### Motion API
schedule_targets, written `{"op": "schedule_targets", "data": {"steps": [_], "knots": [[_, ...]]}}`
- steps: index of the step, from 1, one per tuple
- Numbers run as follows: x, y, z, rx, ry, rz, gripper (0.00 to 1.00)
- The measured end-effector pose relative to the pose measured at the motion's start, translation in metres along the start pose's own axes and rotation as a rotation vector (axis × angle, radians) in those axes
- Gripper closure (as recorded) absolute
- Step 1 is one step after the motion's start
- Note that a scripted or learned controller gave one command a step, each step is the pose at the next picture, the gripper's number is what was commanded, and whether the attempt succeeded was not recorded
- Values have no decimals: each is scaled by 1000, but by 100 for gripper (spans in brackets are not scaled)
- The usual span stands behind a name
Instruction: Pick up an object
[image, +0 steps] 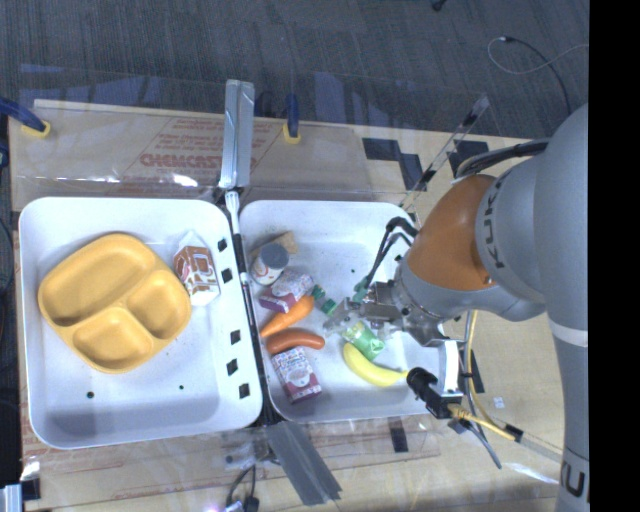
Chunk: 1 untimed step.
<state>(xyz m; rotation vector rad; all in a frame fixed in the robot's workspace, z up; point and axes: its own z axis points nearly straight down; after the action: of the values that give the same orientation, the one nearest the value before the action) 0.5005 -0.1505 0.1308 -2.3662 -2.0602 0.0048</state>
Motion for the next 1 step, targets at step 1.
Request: {"op": "schedule_targets", "data": {"steps": [1], "knots": [[76,-17,-60,-4,-1,-19,0]]}}
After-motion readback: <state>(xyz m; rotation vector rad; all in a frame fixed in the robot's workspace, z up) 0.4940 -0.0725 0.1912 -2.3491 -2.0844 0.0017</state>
